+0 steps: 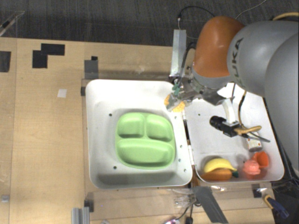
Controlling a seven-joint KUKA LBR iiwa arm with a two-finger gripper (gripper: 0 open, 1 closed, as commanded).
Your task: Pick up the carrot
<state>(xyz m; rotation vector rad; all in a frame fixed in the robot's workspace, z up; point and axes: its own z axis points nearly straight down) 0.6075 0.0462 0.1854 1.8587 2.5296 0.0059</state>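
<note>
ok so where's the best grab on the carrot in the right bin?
Likely mid-body, from straight above. The carrot lies flat along the near wall of the right bin, with the banana against its far side, so side approaches look blocked and room across it is tight.

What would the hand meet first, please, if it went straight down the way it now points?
Probably the small yellow item at the rim between the two bins, just under the hand; depth is hard to judge from above.
</note>
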